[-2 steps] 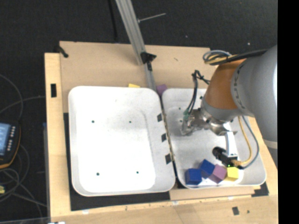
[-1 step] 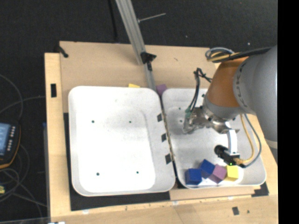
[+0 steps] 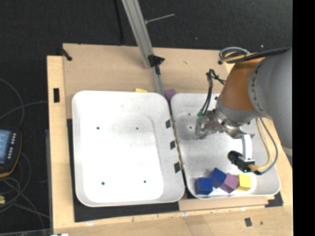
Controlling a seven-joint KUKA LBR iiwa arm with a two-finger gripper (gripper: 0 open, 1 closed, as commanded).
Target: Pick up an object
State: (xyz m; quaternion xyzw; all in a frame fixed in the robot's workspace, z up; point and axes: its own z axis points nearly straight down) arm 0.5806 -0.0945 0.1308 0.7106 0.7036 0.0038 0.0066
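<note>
Seen from above at a slant: grey arm [image 3: 273, 90] reaching in from the right, orange band [image 3: 239, 85] just above the wrist, wrist bent down over the right bin [image 3: 189, 109]; gripper [image 3: 202, 129] low over the upper left part of that bin, near the divide between the two bins; cannot tell whether the jaws stand open or closed, being small and blurred against the white floor; nothing visible between them; black cables looping off the wrist, a white bracket and a small black unit with a green light hanging just below and to the right of the wrist.

Clustered in the near corner of the right bin, well apart from the gripper: dark blue block [image 3: 204, 185] at the left; second blue block [image 3: 217, 175] just behind it, tilted; purple block [image 3: 230, 182] touching or just beside that; yellow block [image 3: 244, 182] at the right end; all small, cube-like, matte.

Left bin [image 3: 118, 146] white, shallow, a few dark specks on its floor; both bins side by side on the tan bench [image 3: 108, 65]; a slim metal pole [image 3: 138, 23] slanting in from the top.
</note>
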